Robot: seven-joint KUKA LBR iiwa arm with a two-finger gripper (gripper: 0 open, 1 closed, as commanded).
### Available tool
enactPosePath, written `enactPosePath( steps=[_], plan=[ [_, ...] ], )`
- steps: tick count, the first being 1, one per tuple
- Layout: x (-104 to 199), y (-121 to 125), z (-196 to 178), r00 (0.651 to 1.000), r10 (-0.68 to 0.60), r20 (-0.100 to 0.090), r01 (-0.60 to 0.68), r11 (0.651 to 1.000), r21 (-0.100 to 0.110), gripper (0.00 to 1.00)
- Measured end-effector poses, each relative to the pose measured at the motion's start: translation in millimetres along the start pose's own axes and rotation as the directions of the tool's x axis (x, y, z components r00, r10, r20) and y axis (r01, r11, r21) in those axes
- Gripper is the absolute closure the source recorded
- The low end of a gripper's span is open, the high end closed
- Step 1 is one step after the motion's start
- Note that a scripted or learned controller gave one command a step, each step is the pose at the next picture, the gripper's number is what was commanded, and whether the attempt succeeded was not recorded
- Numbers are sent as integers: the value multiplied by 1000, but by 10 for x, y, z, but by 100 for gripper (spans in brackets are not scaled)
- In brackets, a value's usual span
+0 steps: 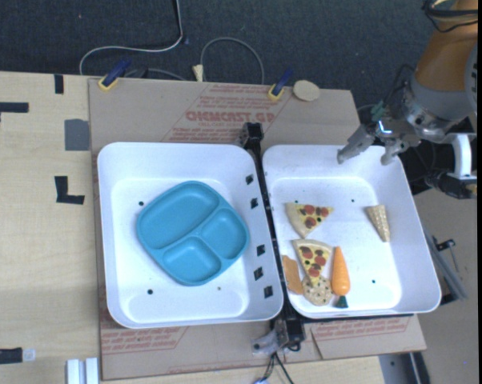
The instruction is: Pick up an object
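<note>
Fingers of the gripper (368, 151) are spread apart and they grasp nothing; between them I see only the white wall of the right bin (401, 184). They hang above the far right corner of that bin, near its rim, and they touch none of the objects.

Nothing is lifted so far, so I judge the task is at its beginning. All the objects that can be picked lie on the floor of the right bin. One pizza slice (307, 215) is near the middle, well apart from the gripper. A second pizza slice (314, 258) lies lower, just beside a carrot (339, 274) and a cookie (317, 291), with an orange piece (291, 274) at their left. A small beige wedge (378, 221) lies alone near the right wall, and it is the nearest one to the gripper.

In the left bin (113, 214) there is a blue divided plate (192, 232).

What is left: to choose an object, to go down, to close on it and to lift
</note>
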State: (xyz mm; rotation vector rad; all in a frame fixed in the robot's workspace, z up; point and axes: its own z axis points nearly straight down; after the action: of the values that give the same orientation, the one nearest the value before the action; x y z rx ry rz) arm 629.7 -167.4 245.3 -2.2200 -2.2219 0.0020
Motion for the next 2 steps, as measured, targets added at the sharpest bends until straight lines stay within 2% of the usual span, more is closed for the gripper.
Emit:
enactPosePath(
  steps=[1, 2],
  plan=[
    [389, -310, 1165, 1000, -1, -4, 1, 1000, 12, 0],
    [660, -307, 1570, 1000, 0, 11, 0, 1000, -12, 0]
  ],
)
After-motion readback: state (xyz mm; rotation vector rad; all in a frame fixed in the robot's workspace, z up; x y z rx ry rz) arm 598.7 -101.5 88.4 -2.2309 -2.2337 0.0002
